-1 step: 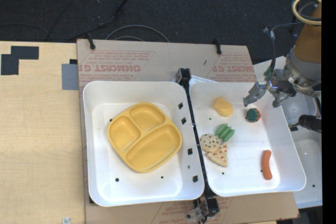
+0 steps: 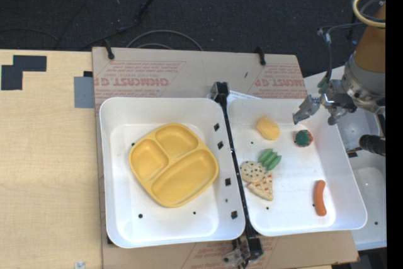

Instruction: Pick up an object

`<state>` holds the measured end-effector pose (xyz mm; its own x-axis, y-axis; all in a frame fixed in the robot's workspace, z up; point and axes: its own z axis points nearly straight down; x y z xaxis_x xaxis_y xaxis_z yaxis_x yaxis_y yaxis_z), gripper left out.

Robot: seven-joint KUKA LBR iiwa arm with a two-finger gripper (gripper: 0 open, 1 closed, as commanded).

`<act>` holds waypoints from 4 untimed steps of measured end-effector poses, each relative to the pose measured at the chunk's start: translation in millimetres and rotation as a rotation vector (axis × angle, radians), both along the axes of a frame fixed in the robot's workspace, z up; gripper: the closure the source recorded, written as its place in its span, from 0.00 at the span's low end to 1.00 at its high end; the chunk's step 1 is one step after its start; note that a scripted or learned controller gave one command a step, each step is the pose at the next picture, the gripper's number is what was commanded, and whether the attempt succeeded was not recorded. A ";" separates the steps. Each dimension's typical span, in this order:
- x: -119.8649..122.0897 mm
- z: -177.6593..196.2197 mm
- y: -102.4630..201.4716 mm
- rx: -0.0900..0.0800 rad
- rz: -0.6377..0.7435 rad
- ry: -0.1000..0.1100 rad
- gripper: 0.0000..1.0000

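The right bin point(image 2: 343, 160) holds several toy foods. A yellow lump point(image 2: 267, 129) lies near its back, with a small green and red piece point(image 2: 303, 138) to its right. Green pods point(image 2: 269, 159), a speckled cookie point(image 2: 252, 171) and a pizza slice point(image 2: 264, 186) cluster at the bin's left side. An orange sausage point(image 2: 320, 197) lies at the front right. My gripper point(image 2: 320, 113) hangs over the bin's back right part, just above the green and red piece. Its fingers are spread open and nothing sits between them.
In the left bin point(image 2: 119, 198) rests a yellow divided plate point(image 2: 174, 164). A black divider point(image 2: 230, 160) runs between the bins. Cardboard point(image 2: 189, 75) lies under both bins, and a wooden bench top point(image 2: 44, 167) extends to the left.
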<state>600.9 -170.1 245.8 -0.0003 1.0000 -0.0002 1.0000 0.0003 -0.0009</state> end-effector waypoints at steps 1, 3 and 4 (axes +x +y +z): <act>-0.4 -43.0 -0.3 0.001 0.000 0.005 0.00; 8.2 -135.2 -0.9 0.001 0.000 0.005 0.00; 8.5 -123.0 -1.3 0.001 -0.001 0.003 1.00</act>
